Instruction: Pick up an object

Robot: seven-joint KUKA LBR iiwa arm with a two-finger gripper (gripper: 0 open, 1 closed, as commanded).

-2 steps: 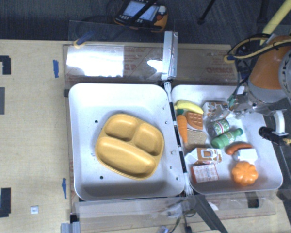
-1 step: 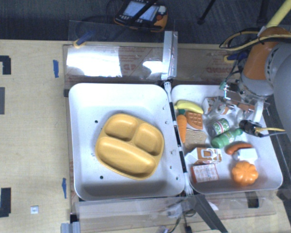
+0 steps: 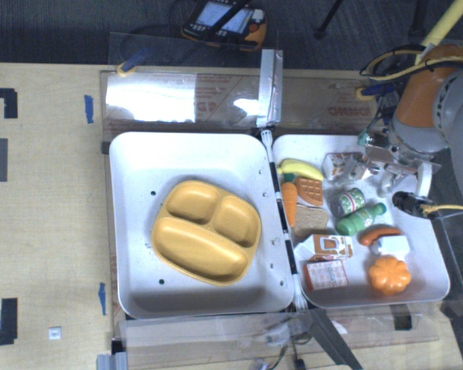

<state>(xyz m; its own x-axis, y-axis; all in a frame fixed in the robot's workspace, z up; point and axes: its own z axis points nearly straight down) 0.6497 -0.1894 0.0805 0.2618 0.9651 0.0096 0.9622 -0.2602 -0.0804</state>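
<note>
Green bottle (image 3: pixel 360 219) | lies cap toward upper right | hand (image 3: pixel 386 169) near, grip unclear

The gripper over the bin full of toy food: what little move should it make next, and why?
Probably a short drop straight down. The gripper hangs at the far end of the right bin, above the toy food, with nothing seen between its fingers. The small can and green bottle lie just below it.
</note>
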